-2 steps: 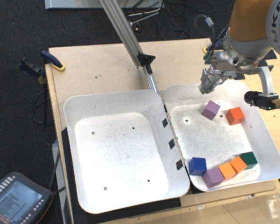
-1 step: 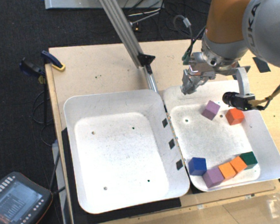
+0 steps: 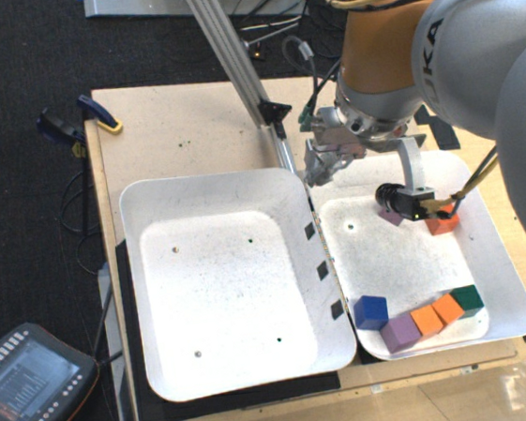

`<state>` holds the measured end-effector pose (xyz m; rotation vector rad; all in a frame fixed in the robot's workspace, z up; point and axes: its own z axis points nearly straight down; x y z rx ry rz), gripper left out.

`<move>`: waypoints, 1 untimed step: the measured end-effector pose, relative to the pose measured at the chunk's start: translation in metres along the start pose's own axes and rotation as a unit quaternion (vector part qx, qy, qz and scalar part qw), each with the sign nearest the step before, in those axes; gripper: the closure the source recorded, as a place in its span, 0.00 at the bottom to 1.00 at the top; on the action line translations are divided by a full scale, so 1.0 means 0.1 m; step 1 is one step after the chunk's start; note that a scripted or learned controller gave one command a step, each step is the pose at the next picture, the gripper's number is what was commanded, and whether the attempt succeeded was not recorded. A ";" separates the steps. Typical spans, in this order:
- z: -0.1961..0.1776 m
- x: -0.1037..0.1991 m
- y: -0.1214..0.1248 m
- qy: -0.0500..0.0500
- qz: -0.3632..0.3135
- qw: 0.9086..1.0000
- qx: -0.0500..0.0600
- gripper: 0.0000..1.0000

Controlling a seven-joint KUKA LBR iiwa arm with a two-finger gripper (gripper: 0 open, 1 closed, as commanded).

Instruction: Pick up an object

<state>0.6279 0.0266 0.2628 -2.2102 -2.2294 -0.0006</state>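
My gripper (image 3: 322, 168) hangs over the far left corner of the right bin (image 3: 496, 263), close to the divide between the two bins. Nothing is visible in its grasp. At the bin's near edge a blue cube (image 3: 370, 311), a purple block (image 3: 399, 333), an orange block (image 3: 427, 318) and a green block (image 3: 466, 301) lie in a row. A red-orange block (image 3: 443, 223) and a small purple piece (image 3: 391, 217) lie in the middle of the bin, partly under a black part mounted on the arm (image 3: 403, 197).
The left bin (image 3: 147, 265) lies beside the right one. A slanted metal bar (image 3: 231, 53) crosses the bench behind the bins. A teach pendant (image 3: 28, 383) sits off the bench at the lower left.
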 end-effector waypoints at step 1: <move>0.03 0.51 0.02 0.000 0.000 1.000 -0.001 1.00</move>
